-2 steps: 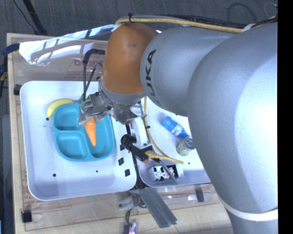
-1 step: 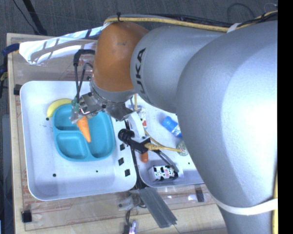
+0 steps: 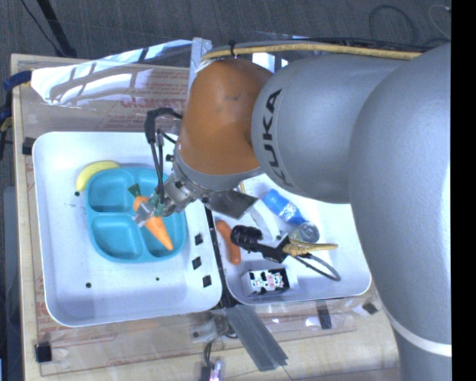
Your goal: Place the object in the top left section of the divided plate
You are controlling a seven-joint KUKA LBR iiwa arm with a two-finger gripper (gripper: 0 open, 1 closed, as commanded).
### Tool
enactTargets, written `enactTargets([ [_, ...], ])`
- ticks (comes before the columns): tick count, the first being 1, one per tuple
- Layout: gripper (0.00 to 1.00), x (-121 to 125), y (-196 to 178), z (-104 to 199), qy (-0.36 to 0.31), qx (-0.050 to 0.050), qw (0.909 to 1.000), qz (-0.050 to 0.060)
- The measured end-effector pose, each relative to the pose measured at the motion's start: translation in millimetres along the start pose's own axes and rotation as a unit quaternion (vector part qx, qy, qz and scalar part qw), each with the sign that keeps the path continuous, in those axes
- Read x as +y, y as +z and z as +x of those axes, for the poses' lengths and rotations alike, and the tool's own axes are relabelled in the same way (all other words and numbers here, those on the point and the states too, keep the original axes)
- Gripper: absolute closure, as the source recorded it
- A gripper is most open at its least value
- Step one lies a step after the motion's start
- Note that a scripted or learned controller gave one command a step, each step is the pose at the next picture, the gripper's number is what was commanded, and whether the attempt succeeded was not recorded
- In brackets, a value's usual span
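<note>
You are in the placing step. Take the blue divided plate [image 3: 115,228] in the left bin [image 3: 55,276] as your landmark. The arm [image 3: 317,133] reaches over the plate's right side, and its gripper [image 3: 160,205] sits low over the middle of that right edge. A carrot [image 3: 160,230] lies just under the gripper, its green top up by the fingertips and its orange tip pointing down into the plate's lower right section. You cannot tell from here whether the claw is closed on the carrot's top or merely touching it, nor how wide it stands; the wrist hides the fingers.

Judged from this, the carrot is not yet where the task wants it. The top left section lies across the plate from the carrot, next to a banana [image 3: 94,171] that rests just beyond the plate's upper left rim. The next move calls for a lift clear of the dividers, a carry across the plate to that far section, then a release low enough that the carrot settles inside it and does not roll over the rim toward the banana.
</note>
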State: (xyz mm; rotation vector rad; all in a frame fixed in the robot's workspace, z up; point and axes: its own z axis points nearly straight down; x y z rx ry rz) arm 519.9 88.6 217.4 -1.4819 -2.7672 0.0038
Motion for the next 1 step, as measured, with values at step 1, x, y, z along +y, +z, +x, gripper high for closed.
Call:
enactTargets([
  [1, 0.0, 0.0, -0.1, -0.2, 0.0, 0.0, 1.0, 0.0],
])
